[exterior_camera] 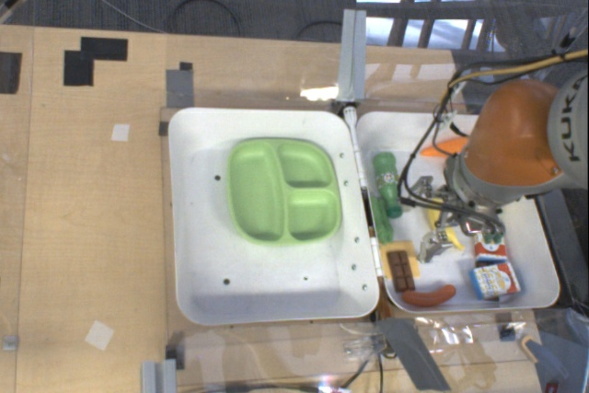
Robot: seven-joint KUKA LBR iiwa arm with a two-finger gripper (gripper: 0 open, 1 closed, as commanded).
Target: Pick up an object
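My gripper (440,239) hovers, its state unclear to me, over the small yellow piece (449,238); probably light, rigid — pinch its sides.

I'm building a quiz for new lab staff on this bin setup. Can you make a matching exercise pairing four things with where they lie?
Things:
1. green divided plate
2. green bottle
3. sausage
4. small carton

Places:
A. near edge of the right bin, beside the chocolate bar
B. middle of the left bin
C. right bin's near right corner
D. along the right bin's left wall

Pairs: 1-B, 2-D, 3-A, 4-C
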